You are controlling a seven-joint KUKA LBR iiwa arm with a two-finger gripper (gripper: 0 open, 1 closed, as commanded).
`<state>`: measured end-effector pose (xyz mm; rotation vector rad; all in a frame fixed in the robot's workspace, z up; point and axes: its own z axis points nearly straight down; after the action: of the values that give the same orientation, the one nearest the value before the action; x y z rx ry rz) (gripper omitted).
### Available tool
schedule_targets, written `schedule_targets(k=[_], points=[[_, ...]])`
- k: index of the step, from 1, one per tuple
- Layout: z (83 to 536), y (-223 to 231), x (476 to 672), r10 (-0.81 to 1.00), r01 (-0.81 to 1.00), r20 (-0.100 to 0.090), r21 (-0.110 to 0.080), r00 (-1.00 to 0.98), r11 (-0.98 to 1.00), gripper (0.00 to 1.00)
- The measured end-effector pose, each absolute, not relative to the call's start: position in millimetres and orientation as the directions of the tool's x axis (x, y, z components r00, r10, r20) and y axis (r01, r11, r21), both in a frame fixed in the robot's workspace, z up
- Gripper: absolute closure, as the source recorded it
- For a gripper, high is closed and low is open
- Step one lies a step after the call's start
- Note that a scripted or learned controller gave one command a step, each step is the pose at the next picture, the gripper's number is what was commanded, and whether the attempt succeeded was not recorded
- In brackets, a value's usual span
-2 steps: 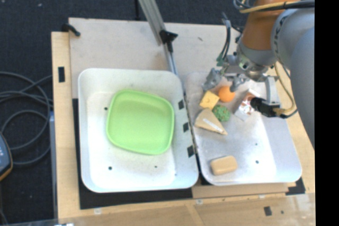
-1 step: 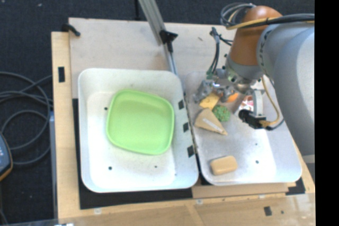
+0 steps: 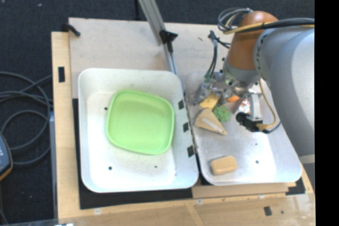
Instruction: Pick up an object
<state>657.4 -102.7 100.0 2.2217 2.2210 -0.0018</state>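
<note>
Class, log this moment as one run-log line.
arm: over right bin | gripper: above food pile | green plate: left bin | tan block: untouched

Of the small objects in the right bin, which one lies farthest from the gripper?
The tan rounded block, alone near the front of the right bin. The wedge-shaped piece, green piece and yellow piece cluster beside the gripper.

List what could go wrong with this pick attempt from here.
1. The gripper sits over a tight cluster: a yellow piece, a green piece and a tan wedge. It may nudge or snag a neighbour.
2. That cluster lies near the right bin's left wall, so the gripper might hit the rim.
</note>
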Motion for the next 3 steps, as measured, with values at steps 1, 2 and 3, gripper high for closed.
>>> schedule_targets(k=[1,2,3], points=[[112.2,-103.1,658.4,1.000,1.000,0.000,0.003,0.001,-0.001,1.00],[160.4,-109.1,666.5,1.000,1.000,-0.001,0.005,0.000,0.000,1.00],[209.7,-109.8,667.5,1.000,1.000,0.000,0.005,0.000,0.000,1.00]])
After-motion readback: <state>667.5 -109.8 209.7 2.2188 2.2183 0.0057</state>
